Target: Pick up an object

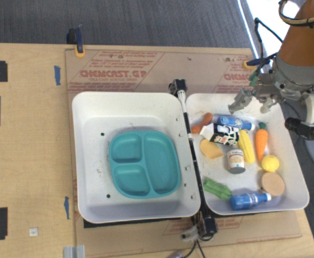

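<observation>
Robot hand point(252, 102) hovers with fingers spread and nothing between them, over the far rim of the right bin point(298, 168).

Just below the hand a blue-and-white packet point(233, 123) lies flat, with a black-and-white carton point(223, 137) and a yellow corn cob point(246, 145) beyond it toward the camera. An orange carrot point(261, 142) and a round yellow lemon point(270, 163) sit under the hand's right side; a small labelled can point(235, 160), a tan wedge point(211, 149), a green pod point(217, 188), a blue bottle point(248, 200) and a beige disc point(273, 184) crowd the near end. Well to the hand's left, a smooth teal divided tray point(144, 164) rests in the left bin point(87, 144) on the cardboard-covered counter point(28, 155).
</observation>
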### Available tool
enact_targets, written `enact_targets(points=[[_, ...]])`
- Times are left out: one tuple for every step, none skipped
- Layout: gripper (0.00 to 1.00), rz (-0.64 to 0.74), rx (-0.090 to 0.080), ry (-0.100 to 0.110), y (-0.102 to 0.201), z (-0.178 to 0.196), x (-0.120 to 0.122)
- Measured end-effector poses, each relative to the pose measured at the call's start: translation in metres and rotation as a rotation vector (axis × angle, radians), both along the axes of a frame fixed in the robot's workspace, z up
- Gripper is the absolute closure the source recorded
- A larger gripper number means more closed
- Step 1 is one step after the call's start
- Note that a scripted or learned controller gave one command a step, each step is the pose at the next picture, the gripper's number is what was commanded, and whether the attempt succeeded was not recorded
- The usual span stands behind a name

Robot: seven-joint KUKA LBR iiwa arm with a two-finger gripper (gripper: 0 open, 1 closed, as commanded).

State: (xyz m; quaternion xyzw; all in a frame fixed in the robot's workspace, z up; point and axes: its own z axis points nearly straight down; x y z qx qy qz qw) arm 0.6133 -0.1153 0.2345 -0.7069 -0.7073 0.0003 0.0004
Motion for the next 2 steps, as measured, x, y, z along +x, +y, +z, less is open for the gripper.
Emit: enact_targets(points=[[0.0,0.017,0.001,0.002,-0.015,-0.136,-0.048],[1.0,0.017,0.0,-0.003,-0.015,-0.125,-0.047]])
